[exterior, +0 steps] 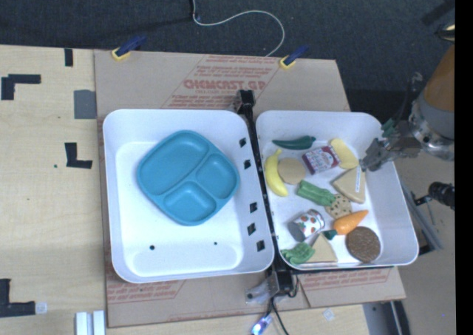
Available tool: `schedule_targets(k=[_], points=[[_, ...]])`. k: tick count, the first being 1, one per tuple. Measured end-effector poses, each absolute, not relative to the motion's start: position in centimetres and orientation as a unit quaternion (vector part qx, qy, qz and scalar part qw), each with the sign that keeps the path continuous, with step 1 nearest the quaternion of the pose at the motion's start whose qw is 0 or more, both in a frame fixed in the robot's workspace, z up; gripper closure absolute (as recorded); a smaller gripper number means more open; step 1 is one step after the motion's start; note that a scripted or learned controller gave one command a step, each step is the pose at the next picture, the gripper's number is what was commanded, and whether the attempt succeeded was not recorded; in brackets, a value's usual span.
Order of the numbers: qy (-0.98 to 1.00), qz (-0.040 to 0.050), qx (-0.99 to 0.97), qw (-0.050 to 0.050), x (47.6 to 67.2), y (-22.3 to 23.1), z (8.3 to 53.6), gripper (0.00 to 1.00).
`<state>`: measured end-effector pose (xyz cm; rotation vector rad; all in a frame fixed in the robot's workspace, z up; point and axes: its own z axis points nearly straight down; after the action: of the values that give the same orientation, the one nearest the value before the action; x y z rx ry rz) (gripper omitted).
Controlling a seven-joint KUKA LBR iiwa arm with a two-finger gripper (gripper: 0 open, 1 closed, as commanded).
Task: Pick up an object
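Observation:
The right bin (pixel 384 200) holds several toy foods: a yellow banana (pixel 275 175), a green chilli (pixel 294 143), a small red-labelled packet (pixel 320 158), a yellow lemon-like piece (pixel 344 152), a cheese wedge (pixel 350 185), a green pickle-like piece (pixel 315 194), an orange carrot (pixel 349 222), a brown round biscuit (pixel 363 243) and a grey can (pixel 306 224). My gripper (pixel 375 156) hangs at the bin's right rim, just right of the lemon-like piece and above the cheese wedge. Nothing shows between its dark fingers.
The left bin (pixel 126 245) holds a blue divided plate (pixel 188 176). A dark divider with clips (pixel 255 178) separates the bins. Cardboard (pixel 222 82) lies under both, and a white cable (pixel 244 19) loops behind.

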<state>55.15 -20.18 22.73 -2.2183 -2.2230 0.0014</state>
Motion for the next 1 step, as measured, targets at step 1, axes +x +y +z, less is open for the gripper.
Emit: schedule_targets(k=[1], points=[[-0.708, 0.0004, -0.706, 0.001, 55.19, -20.1, 23.67, 1.0]])
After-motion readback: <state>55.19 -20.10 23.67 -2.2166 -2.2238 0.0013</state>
